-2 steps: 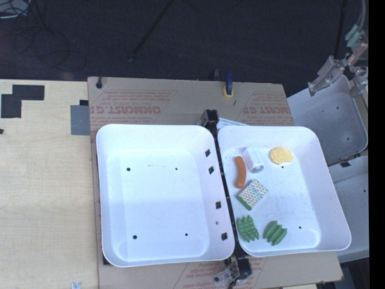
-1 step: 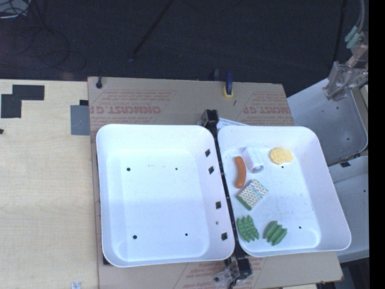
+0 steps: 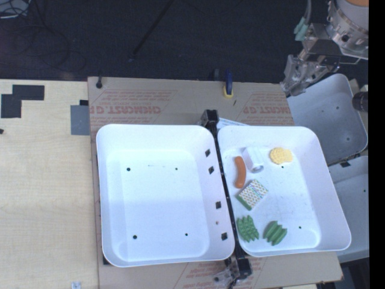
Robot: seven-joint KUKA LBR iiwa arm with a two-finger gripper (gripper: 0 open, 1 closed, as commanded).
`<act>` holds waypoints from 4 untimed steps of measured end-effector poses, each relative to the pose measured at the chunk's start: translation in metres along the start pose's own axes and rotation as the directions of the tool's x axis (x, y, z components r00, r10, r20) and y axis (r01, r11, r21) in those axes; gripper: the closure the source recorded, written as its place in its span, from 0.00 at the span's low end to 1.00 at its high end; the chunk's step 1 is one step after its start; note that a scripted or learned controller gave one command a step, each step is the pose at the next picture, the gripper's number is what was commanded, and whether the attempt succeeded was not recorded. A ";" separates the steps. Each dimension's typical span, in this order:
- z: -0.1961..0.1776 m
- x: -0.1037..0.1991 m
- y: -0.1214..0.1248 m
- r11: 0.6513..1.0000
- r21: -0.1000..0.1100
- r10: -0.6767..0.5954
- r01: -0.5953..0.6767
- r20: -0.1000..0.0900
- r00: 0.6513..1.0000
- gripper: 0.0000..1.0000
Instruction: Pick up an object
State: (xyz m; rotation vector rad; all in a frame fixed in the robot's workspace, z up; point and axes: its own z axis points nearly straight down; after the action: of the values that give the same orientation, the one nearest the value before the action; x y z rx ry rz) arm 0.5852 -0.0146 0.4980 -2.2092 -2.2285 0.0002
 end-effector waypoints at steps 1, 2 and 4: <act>-0.041 0.074 0.005 1.000 -0.004 0.000 0.000 0.000 1.000 1.00; -0.049 0.071 0.005 1.000 0.004 0.003 -0.003 0.003 1.000 1.00; -0.067 0.073 0.005 1.000 0.011 -0.006 0.006 0.003 1.000 1.00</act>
State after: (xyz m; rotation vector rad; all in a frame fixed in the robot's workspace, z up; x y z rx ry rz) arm 0.5902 0.0582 0.5652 -2.1991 -2.2313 0.0158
